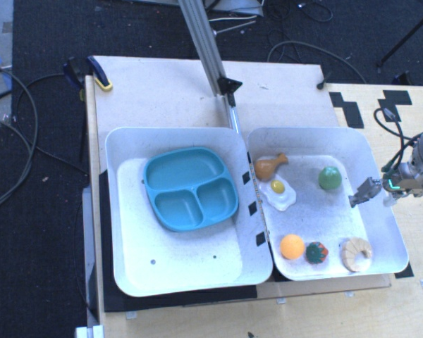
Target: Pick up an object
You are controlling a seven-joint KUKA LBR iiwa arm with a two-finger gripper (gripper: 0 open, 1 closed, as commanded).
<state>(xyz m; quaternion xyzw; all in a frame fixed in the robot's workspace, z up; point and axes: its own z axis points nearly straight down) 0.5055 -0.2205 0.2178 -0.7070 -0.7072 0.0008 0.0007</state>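
At the 3 o'clock edge of the camera view, the gripper [370,189] hangs over the right rim of the right bin [352,141], its dark tip pointing toward 9 o'clock. Whether the jaws are open or closed cannot be told; nothing shows between them.

The right bin holds six small things. A brown drumstick [271,164] lies at about 11 o'clock in the bin, and just beside it at 5 o'clock sits a fried egg [278,193], white with a yellow yolk. A green ball [330,178] rests at about 1 o'clock in the bin, near the gripper but apart from it. Along the 6 o'clock side stand three in a row: an orange ball [292,246], then a green-and-red piece [316,253] just beside it, then a tan pastry-like piece [356,253] at about 5 o'clock in the bin. All six rest on the bin floor.

The left bin [127,259] touches the right bin along their shared edge and carries a blue divided plate [191,188], lying flat at a slight angle in its 12 o'clock half.

Both bins sit on the pale tabletop [162,90]. A grey metal rail [201,34] runs from 12 o'clock down to the seam between the bins.
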